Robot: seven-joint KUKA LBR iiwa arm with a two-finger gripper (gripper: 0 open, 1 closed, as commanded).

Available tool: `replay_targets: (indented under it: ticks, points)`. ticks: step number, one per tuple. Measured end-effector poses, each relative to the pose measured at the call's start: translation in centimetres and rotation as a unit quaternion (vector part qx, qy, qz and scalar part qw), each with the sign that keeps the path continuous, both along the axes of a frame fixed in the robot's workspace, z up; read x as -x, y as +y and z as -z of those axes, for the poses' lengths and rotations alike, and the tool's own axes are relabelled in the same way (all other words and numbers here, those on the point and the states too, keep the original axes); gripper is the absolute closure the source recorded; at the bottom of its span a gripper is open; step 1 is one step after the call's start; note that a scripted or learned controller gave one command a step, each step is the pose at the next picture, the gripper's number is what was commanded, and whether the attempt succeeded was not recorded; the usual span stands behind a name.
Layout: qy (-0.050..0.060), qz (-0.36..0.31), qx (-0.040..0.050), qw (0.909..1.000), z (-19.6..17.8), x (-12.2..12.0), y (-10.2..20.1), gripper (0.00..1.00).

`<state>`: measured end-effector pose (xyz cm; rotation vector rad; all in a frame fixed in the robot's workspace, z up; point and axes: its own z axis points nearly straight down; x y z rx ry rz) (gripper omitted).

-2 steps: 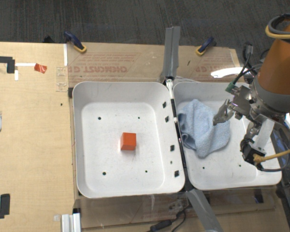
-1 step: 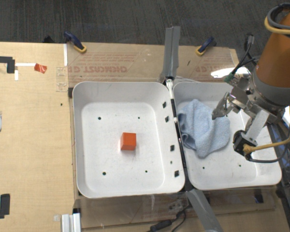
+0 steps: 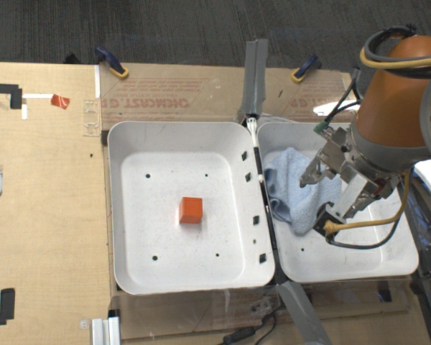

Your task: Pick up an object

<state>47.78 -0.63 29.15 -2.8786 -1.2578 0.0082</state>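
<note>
A small orange-red cube [image 3: 191, 210] rests near the middle of the left bin [image 3: 129, 214]. A crumpled light blue cloth [image 3: 291, 185] lies in the left part of the right bin [image 3: 359, 261]. My gripper [image 3: 318, 192] hangs over the right bin at the cloth's right edge, below the grey and orange wrist [image 3: 395, 99]. The cloth's right side is partly hidden behind the gripper body.
A divider with black clips [image 3: 258, 192] separates the two bins. A yellow cable [image 3: 366, 225] loops under the wrist over the right bin. Cardboard with clamps [image 3: 179, 95] lies behind the bins, and a wooden board [image 3: 36, 207] is on the left.
</note>
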Motion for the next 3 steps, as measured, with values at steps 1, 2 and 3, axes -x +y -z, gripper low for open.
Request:
replay_targets:
  ticks: [1, 2, 3]
  points:
    - [0.000, -0.060, -0.0007, 0.9982, 3.6, 0.1, -1.0, 0.00]
    - [0.001, -0.110, -0.0014, 0.9939, 10.2, -0.7, -1.9, 0.00]
    - [0.000, -0.154, -0.0015, 0.9881, 10.1, 0.1, -1.1, 0.00]
